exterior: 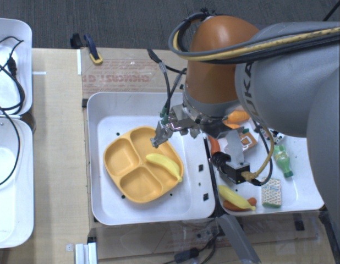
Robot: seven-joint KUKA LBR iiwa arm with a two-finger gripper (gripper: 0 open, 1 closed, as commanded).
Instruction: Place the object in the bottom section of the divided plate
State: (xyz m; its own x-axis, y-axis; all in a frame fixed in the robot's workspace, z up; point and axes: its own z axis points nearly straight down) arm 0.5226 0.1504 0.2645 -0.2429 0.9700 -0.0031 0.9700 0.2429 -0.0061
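Fig. legend, slanted top view. Divided plate (138,166): smooth yellow-orange plastic, rounded outline, 3 compartments split by raised ridges; matte, no gloss spots. It lies flat on the floor of the left white bin (104,125), a shallow tray w/ rounded corners and a raised lip. Banana (165,165): toy-like, smooth yellow, curved, lying at the plate's right rim, across the rim side of the compartment there and just overhanging the edge; which section counts as bottom can't be settled from this angle.

Right white bin (302,199) touches the left one along a shared wall; it holds a 2nd yellow banana-shaped piece (236,196), a green bottle (282,160), a pale speckled sponge-like block (271,193), orange pieces near the arm, and a small square item part hidden.

Bench (57,147): pale wood-grain top, w/ a cardboard sheet showing printed letters behind the bins; dark carpet-like floor beyond. Far left, a white tub w/ black cable.

Arm (280,70): grey casing, big glossy orange-brown dome over the wrist, black hoses looped round it. Gripper (158,138): dull metal fingers (160,131) pointing down-left, over the plate's upper right compartment; nothing seen btwn them, and whether they're apart or together can't be told at this res. Banana sits just below-right of the tip, near but not touching.
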